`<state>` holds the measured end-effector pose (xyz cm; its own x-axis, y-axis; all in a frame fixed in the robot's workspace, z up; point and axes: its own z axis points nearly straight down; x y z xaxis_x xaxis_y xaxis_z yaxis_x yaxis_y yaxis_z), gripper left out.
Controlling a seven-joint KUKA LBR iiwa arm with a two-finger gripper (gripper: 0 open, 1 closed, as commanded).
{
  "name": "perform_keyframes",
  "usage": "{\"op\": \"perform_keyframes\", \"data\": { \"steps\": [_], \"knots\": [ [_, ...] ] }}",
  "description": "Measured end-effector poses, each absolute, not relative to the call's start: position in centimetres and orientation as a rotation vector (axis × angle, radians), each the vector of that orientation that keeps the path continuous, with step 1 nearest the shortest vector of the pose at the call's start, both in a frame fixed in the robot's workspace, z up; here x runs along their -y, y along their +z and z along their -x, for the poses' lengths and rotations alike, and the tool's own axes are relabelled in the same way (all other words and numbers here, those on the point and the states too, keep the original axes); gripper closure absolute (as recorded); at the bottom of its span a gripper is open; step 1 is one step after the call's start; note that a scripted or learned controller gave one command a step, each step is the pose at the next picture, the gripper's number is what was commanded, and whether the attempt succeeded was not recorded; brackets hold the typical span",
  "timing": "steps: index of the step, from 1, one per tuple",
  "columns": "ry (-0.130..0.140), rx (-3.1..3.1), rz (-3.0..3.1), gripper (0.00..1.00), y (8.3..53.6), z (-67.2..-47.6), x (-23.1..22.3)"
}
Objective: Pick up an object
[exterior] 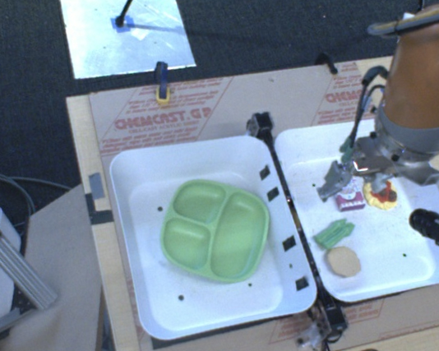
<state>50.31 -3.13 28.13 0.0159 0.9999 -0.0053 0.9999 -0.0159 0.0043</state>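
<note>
Camera view, from above: the gripper (339,180) hangs low over the right bin (300,157), its grey fingers (329,185) pointing down and to the left. Whether they are spread or closed cannot be told from this angle, and nothing shows between them. Just beside the fingertips, toward the arm, lies a small pink and white packet (350,200), and next to that a red and yellow toy (384,198), partly under the wrist. Nearer the front of the same bin sit a green bean-like piece (333,234) and, below it, a tan round cookie (344,261), both apart from the gripper. The left bin (158,306) carries a green divided plate (215,229), well away from the arm.

As a judgement, the pick is not yet done: every object rests on a bin floor. The gripper seems placed near the packet; closing on something and lifting it remain.
</note>
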Motion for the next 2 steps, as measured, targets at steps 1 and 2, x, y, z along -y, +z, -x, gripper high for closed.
{"op": "perform_keyframes", "data": {
  "steps": [1, 2],
  "knots": [
    [-0.006, -2.22, -2.228, 0.0, 18.0, -48.5, 6.4],
    [0.024, -2.219, -2.202, 0.0, 39.9, -49.3, 3.9]
  ]
}}
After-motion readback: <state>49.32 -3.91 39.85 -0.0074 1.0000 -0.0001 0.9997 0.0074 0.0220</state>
